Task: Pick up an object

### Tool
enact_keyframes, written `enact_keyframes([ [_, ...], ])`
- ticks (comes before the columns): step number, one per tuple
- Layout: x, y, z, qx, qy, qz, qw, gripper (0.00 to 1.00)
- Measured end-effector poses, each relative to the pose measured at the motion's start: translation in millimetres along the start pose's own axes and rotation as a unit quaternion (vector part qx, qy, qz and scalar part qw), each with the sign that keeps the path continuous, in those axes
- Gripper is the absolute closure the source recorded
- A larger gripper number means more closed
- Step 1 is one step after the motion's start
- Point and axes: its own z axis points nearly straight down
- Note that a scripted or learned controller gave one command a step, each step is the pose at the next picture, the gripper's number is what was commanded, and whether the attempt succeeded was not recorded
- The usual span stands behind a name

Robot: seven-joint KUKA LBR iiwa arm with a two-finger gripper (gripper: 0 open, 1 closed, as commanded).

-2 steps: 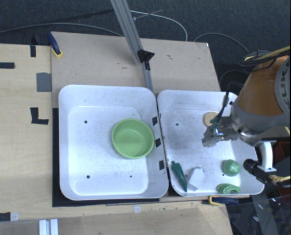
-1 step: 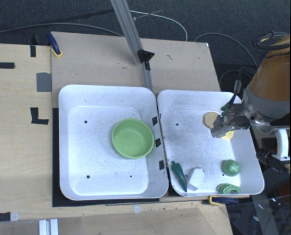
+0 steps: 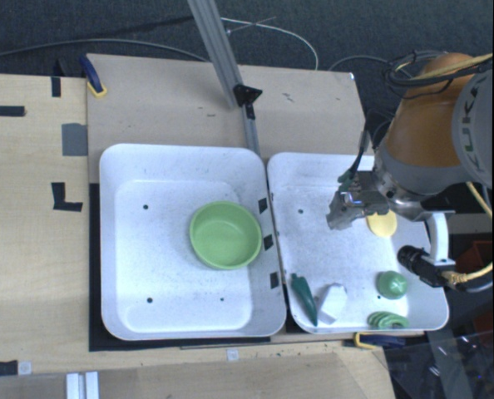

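My gripper (image 3: 344, 213) hangs over the middle of the right bin (image 3: 313, 181), its metal fingers pointing down to the left with nothing seen between them. A yellow object (image 3: 382, 224) lies just to its right, partly hidden by the wrist. Along the bin's front edge lie a dark green tool (image 3: 304, 298), a white block (image 3: 332, 301), a green ball (image 3: 391, 284) and a flat green ribbed piece (image 3: 386, 320). A green bowl (image 3: 224, 235) sits upright in the left bin (image 3: 130, 223).
A grey pole (image 3: 218, 44) slants in from the top to the bins' shared back corner. Cables cross the dark floor behind the bench. The wooden bench top (image 3: 31, 181) stretches to the left of the bins.
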Motion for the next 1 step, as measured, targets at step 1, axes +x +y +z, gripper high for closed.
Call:
enact_keyframes([
  [1,58.1,22.0,-1.4,-0.001,0.000,-0.001,1.0000,1.00],
])
